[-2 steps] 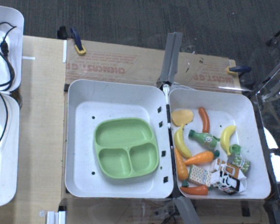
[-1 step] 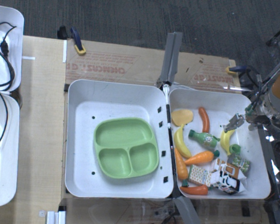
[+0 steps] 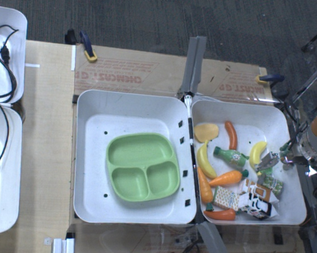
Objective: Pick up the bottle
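Green bottle (image 3: 230,155) lies among toy food; we can't tell our gripper's (image 3: 269,160) jaws; we'd approach across its body.

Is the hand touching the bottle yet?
Apart. The camera view shows the hand at the right bin's right side, with a yellow banana and bare bin floor between it and the green bottle.

The bottle (image 3: 230,155) lies hemmed in: banana (image 3: 205,161) to its left, carrot (image 3: 227,178) just below, another banana (image 3: 258,151) at right. Open bin floor above it only.
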`<state>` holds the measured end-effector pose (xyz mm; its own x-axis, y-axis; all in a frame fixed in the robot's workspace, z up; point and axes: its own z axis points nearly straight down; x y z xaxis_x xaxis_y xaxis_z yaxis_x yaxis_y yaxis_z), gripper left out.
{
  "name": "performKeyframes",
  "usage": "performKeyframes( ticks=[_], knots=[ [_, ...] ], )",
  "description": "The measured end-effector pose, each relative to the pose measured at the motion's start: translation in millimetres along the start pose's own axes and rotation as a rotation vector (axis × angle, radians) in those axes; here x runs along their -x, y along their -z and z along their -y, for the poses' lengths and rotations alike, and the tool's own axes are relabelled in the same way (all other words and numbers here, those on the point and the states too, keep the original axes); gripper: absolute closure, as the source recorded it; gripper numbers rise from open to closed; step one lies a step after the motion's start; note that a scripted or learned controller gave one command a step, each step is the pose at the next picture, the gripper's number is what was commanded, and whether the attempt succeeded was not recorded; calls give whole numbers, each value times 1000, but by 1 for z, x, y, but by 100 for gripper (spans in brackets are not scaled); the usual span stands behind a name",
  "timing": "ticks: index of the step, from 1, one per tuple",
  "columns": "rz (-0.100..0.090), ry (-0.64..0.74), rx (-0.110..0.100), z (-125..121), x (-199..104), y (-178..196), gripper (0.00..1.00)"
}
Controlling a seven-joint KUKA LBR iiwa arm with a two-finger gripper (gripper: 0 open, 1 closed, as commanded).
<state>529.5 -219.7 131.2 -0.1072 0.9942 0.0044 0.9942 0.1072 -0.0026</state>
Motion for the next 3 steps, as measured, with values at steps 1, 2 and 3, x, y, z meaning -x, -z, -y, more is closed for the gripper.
performKeyframes(
  ticks=[1, 2, 3],
  knots=[
    [-6, 14, 6, 5, -7, -38, 0],
    [4, 22, 3, 17, -31, -18, 0],
    [6, 19, 4, 16, -30, -9, 100]
  ],
)
